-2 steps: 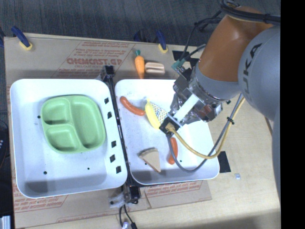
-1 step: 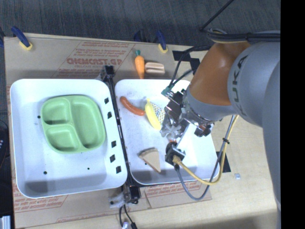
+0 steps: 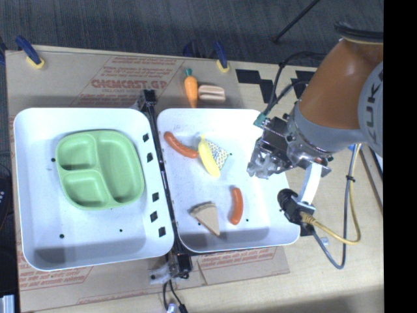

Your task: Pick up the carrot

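Dark carpet is showing beyond the far edge of the counter [image 3: 326, 285], and you are looking down on two white bins sitting side by side on printed cardboard [image 3: 130, 80].

Your carrot [image 3: 190, 90] is lying outside the bins, on the cardboard just beyond the far rim of the right bin [image 3: 260, 230], with its green top pointing away from you. A small sandwich [image 3: 211, 93] is sitting right beside it.

The left bin [image 3: 32, 175] is holding a green divided plate [image 3: 99, 168]. In the right bin you are seeing a red sausage [image 3: 180, 145] near the far left corner, a yellow banana [image 3: 208, 158] resting against a speckled wedge [image 3: 219, 154], a second sausage [image 3: 236, 205] nearer the front, and a tan slice [image 3: 207, 217] beside it.

The gripper [image 3: 262, 165] is hanging over the right side of the right bin, well apart from the carrot. You cannot tell whether it is open or closed, and nothing is showing in its grasp. A yellow cable [image 3: 339, 238] is trailing from the arm across the counter.
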Controlling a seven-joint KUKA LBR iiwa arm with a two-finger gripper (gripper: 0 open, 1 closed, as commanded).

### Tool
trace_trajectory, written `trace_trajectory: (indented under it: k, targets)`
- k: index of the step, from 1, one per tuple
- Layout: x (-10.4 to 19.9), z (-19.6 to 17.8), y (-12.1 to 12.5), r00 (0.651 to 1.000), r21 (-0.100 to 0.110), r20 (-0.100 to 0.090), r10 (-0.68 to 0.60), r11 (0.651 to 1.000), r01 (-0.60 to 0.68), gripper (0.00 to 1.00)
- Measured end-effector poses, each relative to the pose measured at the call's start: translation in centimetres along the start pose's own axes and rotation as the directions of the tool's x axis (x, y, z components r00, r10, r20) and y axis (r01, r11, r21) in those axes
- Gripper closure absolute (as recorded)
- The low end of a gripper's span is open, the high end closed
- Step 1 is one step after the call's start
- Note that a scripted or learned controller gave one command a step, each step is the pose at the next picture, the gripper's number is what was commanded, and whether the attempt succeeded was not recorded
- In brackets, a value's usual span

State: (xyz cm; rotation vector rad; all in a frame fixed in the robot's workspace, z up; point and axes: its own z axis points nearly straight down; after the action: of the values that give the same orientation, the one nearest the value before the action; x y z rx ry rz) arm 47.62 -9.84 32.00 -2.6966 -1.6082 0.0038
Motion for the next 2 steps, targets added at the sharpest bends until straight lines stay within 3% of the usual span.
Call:
trace_trajectory:
  k: [1, 2]
  targets:
    - [0.0, 0.0, 0.0, 1.0, 0.0, 0.0, 0.001, 1.0, -0.001, 0.0]
    - [4.7, 12.9, -1.3, 0.999, 0.004, 0.001, 0.042, 0.999, -0.042, 0.0]
